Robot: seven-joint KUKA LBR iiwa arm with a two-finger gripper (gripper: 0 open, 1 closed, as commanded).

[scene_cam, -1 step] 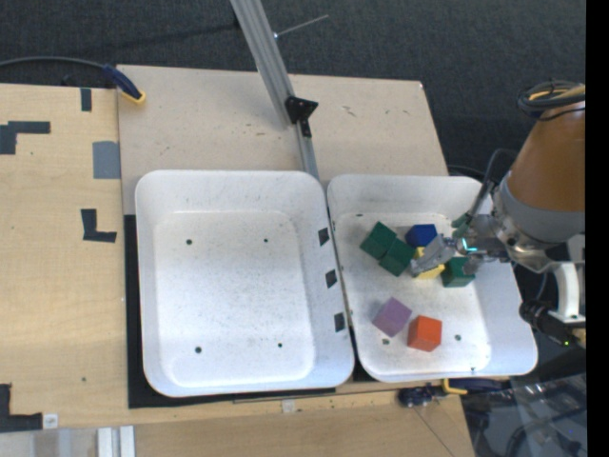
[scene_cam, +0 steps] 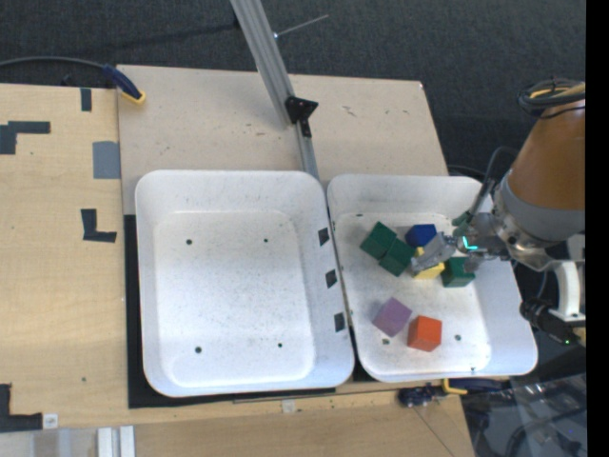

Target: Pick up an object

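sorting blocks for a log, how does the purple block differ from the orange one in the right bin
The purple block is pale lilac and turned diamond-wise; the orange block is vivid and sits squarer to the view. Purple lies nearer the left bin; orange lies nearer the camera. Both are similar-sized cubes, apart from the end effector.

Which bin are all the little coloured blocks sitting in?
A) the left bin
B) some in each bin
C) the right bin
C: the green block, blue block, purple block and orange block all lie in the right bin, where the gripper reaches.
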